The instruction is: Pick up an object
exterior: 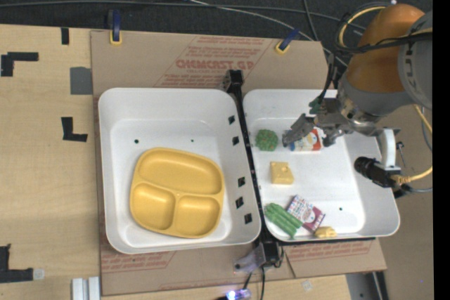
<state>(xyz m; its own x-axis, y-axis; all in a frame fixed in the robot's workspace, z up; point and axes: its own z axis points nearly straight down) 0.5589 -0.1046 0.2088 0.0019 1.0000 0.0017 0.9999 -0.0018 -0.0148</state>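
Observation:
My gripper [310, 138] hangs low in the right bin [351, 172], near its back. Its fingers stand open on either side of a small red and white packet [310, 143] that lies on the bin floor. Just left of it sits a green broccoli toy [266, 140]. A yellow cheese-like block [281, 173] lies nearer the front. Along the front wall are a green pod-shaped toy [282, 220], a pink and white packet [303, 211] and a small yellow piece [325, 231].
The left bin [116, 116] holds a yellow divided plate [176, 192]. A black divider [242, 151] runs between the bins. The arm's orange and grey body [383, 67] overhangs the right bin's back right corner, and cables loop above it.

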